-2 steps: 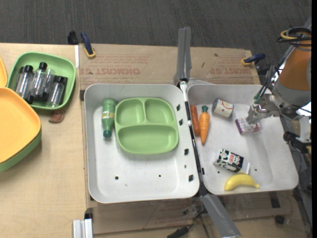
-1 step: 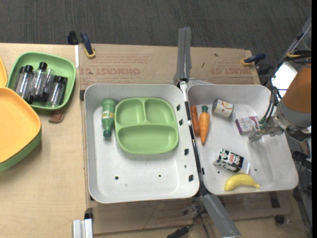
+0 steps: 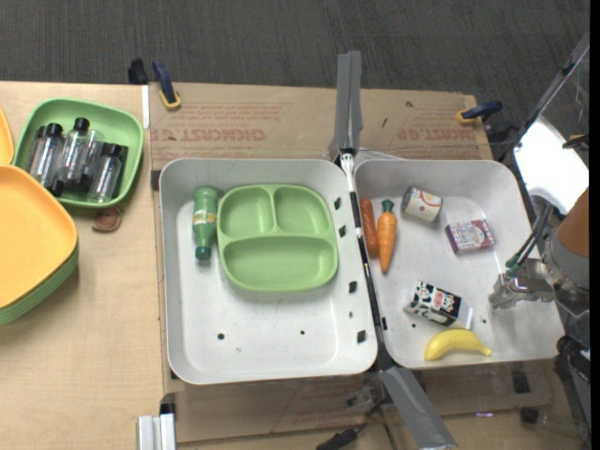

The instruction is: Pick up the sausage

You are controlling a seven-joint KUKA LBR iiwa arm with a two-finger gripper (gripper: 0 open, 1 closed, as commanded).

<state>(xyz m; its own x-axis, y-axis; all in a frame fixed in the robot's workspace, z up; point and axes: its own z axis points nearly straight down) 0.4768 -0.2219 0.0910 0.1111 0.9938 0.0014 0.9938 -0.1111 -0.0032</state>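
The sausage [image 3: 368,227] is a reddish-brown stick lying lengthwise against the left wall of the right bin [image 3: 497,181]. An orange carrot [image 3: 385,238] lies right beside it, touching or nearly touching. My gripper [image 3: 513,291] hangs low over the right side of that bin, far to the right of the sausage and a little nearer the front. Nothing shows between its tips. The arm behind it is cut off by the frame edge.
The right bin also holds a small can [image 3: 422,204], a purple packet [image 3: 469,235], a cow-print carton [image 3: 434,303] and a banana [image 3: 455,346]. In the left bin [image 3: 272,345] sit a green divided plate [image 3: 277,235] and a green bottle [image 3: 203,221].
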